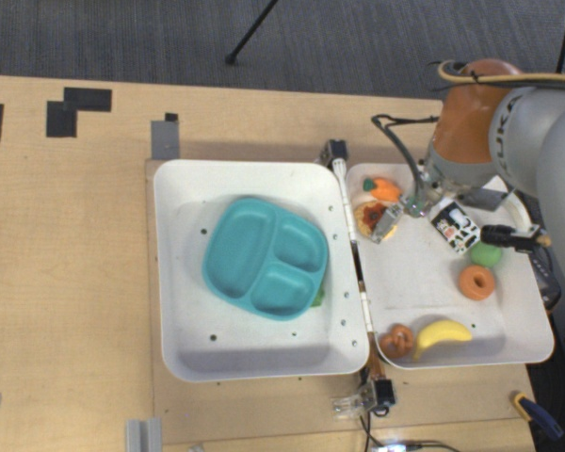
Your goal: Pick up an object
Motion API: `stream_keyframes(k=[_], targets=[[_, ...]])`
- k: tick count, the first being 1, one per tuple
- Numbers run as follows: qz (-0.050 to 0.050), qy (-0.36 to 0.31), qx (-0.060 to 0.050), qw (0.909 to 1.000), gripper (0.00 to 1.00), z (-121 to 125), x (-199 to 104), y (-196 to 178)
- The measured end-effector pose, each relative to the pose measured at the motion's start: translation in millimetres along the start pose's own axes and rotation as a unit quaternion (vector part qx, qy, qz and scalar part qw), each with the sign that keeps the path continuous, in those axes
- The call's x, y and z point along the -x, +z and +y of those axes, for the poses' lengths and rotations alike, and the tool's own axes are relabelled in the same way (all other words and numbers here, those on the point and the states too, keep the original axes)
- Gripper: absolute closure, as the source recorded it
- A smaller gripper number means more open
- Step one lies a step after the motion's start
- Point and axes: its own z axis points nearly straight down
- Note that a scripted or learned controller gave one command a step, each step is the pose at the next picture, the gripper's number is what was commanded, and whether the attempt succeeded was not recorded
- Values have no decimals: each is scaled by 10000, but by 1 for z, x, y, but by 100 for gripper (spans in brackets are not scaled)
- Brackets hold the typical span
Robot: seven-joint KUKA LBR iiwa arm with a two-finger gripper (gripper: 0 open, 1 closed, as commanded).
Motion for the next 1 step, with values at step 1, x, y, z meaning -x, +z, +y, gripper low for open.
stream_keyframes(k=[1], targets=[[0, 0, 0, 10000, 0, 0, 0, 0]])
